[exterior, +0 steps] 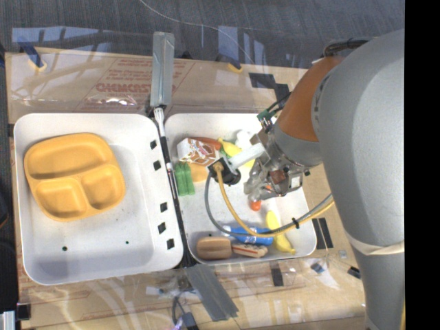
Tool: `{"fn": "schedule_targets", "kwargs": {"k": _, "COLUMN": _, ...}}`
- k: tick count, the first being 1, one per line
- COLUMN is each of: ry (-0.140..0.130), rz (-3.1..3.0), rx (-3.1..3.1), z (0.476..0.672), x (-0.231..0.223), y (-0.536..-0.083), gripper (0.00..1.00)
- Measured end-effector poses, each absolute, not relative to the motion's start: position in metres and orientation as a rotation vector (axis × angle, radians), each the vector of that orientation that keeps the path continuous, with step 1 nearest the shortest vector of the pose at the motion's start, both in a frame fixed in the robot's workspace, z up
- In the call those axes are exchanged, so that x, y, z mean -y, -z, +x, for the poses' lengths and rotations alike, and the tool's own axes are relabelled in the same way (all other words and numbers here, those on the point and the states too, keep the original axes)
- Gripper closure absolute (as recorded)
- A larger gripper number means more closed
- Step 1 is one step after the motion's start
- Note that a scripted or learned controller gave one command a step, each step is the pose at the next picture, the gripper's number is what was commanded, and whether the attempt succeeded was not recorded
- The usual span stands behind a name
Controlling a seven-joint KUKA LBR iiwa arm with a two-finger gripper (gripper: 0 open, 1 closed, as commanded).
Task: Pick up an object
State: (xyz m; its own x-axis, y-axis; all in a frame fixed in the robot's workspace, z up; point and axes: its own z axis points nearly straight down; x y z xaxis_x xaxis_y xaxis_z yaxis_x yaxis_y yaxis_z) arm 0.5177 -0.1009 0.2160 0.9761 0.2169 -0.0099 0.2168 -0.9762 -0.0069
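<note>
My gripper [264,184] reaches down into the right bin [302,205], at its middle right, under the grey arm with the orange band [302,112]. A small red-orange piece [256,202] lies just below the gripper, and a yellow piece [273,220] a little further toward the front. I cannot tell whether the gripper touches either. Along the front wall lie a brown bun-like object [213,247], a blue item [248,238] and a yellow banana-like shape [284,243]. A brown-and-white carton [199,151], a green block [184,180] and a yellow toy [231,147] sit at the bin's far left.
The left bin [89,253] holds a yellow compartment tray [72,174] at its far left part. A yellow and black cable [218,201] loops from the wrist across the right bin's floor. A grey bar [161,67] stands behind the divider between the bins.
</note>
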Motion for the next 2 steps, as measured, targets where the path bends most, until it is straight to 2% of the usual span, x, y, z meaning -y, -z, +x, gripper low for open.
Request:
{"fn": "schedule_targets", "kwargs": {"k": 1, "ry": -0.001, "rz": -3.126, "rx": 0.32, "z": 0.4872, "x": 0.1832, "y": -0.2461, "gripper": 1.0}}
{"fn": "schedule_targets", "kwargs": {"k": 2, "ry": -0.002, "rz": -3.124, "rx": 0.325, "z": 0.4878, "x": 0.1812, "y": -0.2454, "gripper": 0.0}}
